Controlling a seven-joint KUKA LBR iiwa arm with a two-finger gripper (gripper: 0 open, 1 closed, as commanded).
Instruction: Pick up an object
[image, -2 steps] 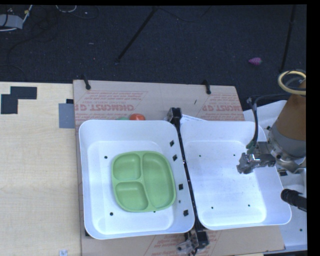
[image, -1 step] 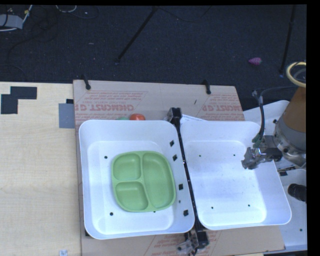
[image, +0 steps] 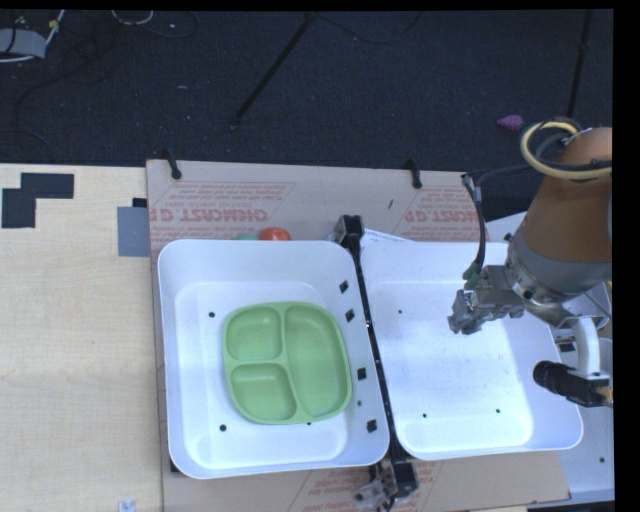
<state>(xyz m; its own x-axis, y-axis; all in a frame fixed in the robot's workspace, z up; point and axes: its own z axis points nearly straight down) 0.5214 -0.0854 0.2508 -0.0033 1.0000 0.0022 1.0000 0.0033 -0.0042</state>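
Right of the green plate (image: 287, 362), across the divider (image: 362, 330) & well apart from it, the gripper (image: 468, 312) hangs over the right bin (image: 500, 420); can't tell if it's spread or closed. Plate lies flat in the left bin (image: 185, 300). Risk, prob.: closing there grabs nothing. Plate's also wide & low-rimmed, so a grip could slip off.

Dark carpet floor (image: 300, 90), pale wooden bench (image: 70, 350)

A green three-compartment plastic plate (image: 288, 362) lies in the left shallow white bin (image: 190, 300); the hand (image: 470, 312) hangs over the right shallow white bin (image: 430, 420) beside it.
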